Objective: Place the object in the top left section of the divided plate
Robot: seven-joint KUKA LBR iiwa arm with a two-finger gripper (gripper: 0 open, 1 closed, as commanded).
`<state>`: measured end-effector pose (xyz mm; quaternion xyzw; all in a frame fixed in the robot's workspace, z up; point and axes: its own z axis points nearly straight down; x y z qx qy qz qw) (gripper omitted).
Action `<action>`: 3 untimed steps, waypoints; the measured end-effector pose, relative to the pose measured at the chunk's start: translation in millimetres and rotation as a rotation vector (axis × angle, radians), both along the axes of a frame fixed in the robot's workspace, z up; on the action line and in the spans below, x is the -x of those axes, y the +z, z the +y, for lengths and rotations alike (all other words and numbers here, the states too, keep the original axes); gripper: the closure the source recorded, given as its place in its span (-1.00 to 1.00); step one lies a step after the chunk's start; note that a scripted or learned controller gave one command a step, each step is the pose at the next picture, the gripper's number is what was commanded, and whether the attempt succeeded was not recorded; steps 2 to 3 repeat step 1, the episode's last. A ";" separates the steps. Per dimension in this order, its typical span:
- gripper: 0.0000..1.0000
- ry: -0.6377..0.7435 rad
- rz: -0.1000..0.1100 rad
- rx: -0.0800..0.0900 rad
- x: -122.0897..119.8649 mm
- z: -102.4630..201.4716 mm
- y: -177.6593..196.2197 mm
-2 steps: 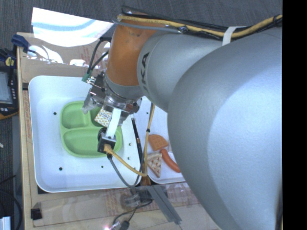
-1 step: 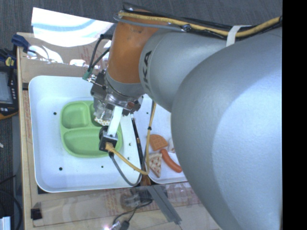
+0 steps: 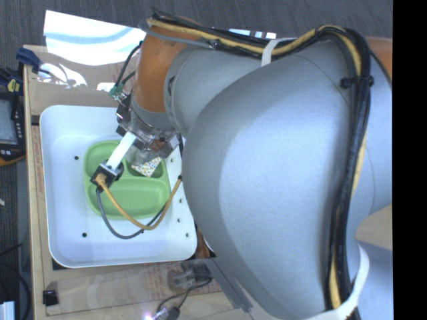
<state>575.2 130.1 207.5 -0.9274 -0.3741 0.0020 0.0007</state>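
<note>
Reaching from the right, the grey arm's gripper (image 3: pixel 141 157) hangs over the green divided plate (image 3: pixel 130 199); a pale speckled object (image 3: pixel 148 168) sits just below it. Grip state unclear.

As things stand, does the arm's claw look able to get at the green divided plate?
Probably yes: the claw already hangs right over the green divided plate in the white bin, with nothing visible in between. A small speckled object lies near it.

White bin (image 3: pixel 60 199) on a wooden bench (image 3: pixel 107 292).
</note>
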 end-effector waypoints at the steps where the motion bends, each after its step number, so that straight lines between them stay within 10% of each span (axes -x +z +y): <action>1: 1.00 -0.011 0.001 -0.001 -19.0 -35.1 -17.1; 3: 1.00 -0.011 0.001 -0.001 -19.0 -35.1 -17.1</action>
